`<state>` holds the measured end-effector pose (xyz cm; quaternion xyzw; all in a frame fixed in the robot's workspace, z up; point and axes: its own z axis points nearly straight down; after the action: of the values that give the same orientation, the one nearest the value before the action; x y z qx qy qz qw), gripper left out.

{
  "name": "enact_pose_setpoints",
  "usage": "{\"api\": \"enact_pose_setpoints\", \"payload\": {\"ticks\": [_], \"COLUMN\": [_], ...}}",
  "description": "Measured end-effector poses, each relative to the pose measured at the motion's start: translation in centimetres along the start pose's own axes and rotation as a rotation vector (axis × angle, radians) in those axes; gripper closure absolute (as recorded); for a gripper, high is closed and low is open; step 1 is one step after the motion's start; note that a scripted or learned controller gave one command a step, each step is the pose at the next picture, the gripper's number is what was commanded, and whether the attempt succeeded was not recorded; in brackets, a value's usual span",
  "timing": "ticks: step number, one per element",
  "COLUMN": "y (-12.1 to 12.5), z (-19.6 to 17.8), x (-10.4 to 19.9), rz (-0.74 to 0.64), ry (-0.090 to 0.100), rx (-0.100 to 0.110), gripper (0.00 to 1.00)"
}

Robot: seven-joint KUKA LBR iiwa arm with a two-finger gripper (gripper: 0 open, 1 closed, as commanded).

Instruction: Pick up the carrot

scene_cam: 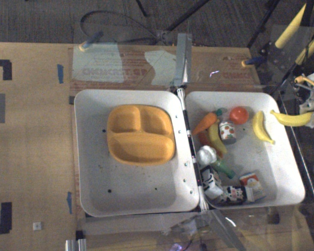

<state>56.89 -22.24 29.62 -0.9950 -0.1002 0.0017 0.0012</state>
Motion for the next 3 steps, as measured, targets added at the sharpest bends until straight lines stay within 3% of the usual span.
{"api": "enact_pose_setpoints", "payload": {"ticks": [1,2,3], "y": [-0.3,-3.6,-1.3], "z": [-9.0,-3.1,-7.8], "x": [-1.4,2.1,2.2], "rz": [-0.001,-0.234,-0.002], "ry": [0.003,-0.001,0.003], "rx": [-0.002,0.002,-0.003], "gripper": [1.0,1.0,1.0]}}
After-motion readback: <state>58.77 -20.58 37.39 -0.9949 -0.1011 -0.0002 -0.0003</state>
